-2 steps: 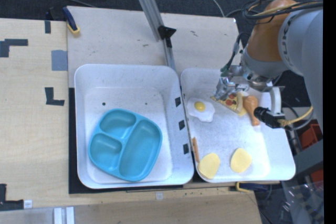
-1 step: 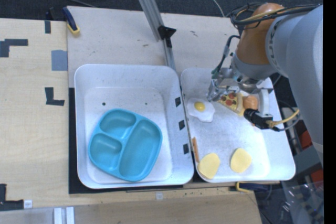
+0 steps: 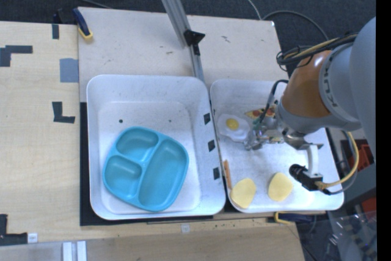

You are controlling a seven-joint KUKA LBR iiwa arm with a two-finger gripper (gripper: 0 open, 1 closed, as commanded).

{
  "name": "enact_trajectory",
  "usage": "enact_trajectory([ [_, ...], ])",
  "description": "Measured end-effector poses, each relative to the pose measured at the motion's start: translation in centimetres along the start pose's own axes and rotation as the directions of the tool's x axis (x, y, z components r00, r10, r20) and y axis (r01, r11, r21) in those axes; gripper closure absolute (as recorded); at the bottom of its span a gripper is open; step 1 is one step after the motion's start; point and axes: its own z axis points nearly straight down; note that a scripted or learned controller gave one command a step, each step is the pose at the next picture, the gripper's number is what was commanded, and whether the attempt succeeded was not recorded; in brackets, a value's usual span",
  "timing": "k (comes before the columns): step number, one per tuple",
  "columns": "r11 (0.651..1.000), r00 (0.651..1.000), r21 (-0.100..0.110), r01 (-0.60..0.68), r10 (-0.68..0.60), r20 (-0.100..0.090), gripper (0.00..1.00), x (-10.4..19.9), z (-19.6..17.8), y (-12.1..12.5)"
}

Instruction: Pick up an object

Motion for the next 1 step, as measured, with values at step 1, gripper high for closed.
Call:
enact_trajectory([
  [1,1.000,1.000,0.000,0.009,-0.009,-0.001,1.00,2.82,-2.73,0.80],
])
